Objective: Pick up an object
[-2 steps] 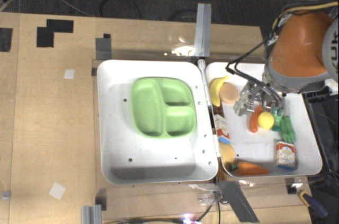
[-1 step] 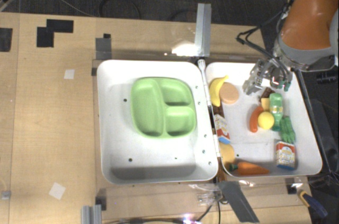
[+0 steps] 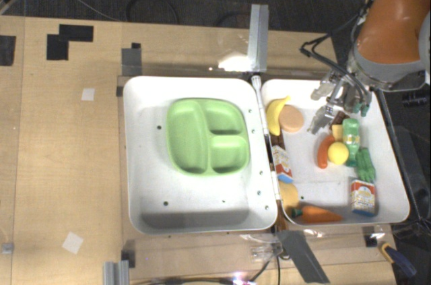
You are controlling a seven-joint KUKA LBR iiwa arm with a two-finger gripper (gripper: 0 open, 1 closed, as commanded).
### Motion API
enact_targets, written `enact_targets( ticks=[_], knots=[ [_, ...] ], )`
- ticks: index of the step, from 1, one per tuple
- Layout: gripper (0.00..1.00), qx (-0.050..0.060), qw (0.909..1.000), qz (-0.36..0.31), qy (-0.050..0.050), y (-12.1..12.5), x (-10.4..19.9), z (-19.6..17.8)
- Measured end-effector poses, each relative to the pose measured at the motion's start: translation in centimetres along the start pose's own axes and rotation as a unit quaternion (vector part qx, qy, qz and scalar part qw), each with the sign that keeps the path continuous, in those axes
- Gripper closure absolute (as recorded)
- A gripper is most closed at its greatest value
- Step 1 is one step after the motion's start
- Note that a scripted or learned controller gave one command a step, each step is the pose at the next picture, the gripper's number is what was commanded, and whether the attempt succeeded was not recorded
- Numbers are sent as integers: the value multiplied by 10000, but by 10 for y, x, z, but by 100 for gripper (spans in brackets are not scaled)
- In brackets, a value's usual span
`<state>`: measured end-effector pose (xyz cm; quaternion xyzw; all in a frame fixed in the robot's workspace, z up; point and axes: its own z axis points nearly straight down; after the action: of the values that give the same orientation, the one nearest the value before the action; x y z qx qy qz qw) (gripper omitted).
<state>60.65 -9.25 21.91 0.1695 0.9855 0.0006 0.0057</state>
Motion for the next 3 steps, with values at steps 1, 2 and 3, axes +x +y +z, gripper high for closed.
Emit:
enact_targets(
  ticks=[1,2,3],
  knots=[
    [0,-3,9999,-171,-16,-20,18,127],
    [0,-8,10000,13,-27,-39,43,128],
    [100,-23,9999,-8,-111,-37,39,114]
  ],
)
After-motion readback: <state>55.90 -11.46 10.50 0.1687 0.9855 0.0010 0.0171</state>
